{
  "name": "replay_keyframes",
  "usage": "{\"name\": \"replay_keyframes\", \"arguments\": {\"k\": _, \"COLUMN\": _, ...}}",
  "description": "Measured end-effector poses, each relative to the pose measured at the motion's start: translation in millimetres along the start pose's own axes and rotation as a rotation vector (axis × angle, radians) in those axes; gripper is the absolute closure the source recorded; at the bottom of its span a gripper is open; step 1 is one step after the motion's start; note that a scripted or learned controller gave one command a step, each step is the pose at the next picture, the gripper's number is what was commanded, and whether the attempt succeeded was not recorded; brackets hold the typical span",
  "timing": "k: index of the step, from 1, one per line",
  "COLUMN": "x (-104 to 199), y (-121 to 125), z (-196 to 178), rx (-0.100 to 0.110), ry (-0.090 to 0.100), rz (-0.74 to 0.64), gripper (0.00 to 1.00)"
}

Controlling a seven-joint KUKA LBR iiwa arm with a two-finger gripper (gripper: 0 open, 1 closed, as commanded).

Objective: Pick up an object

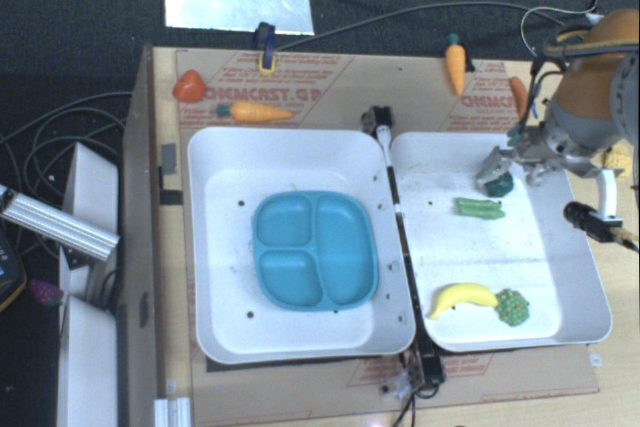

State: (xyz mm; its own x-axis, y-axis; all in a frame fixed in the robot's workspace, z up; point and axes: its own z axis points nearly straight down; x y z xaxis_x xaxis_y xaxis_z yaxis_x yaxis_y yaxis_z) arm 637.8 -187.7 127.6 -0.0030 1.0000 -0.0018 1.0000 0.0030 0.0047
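My gripper (512, 169) hangs over the far part of the right bin (570, 245), reaching in from the right. A small dark teal object (497, 183) lies right under its left side, and I cannot make out whether it is gripped. A green bean pod (480, 208) lies just in front of the gripper on the bin floor. A yellow banana (462, 298) and a green broccoli piece (513, 307) rest side by side near the bin's front edge.
The left bin (230, 215) holds a blue divided plate (315, 248). On the bench behind the bins lie a red tomato (189, 87), a carrot (262, 113), another carrot (456, 67) and a blue clamp (265, 45). A black divider (392, 205) separates the bins.
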Motion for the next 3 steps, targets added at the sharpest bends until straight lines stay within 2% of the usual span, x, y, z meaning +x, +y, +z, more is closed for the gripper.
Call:
{"name": "replay_keyframes", "arguments": {"k": 1, "x": -1.7, "y": 13.8, "z": 43.5, "rx": 0.003, "ry": 0.001, "rz": -0.002, "gripper": 0.00}}
{"name": "replay_keyframes", "arguments": {"k": 2, "x": -2.0, "y": 15.6, "z": 31.2, "rx": -0.002, "ry": 0.000, "rz": -0.004, "gripper": 1.00}}
{"name": "replay_keyframes", "arguments": {"k": 3, "x": 79.9, "y": 0.8, "z": -54.8, "rx": -0.001, "ry": 0.002, "rz": -0.003, "gripper": 1.00}}
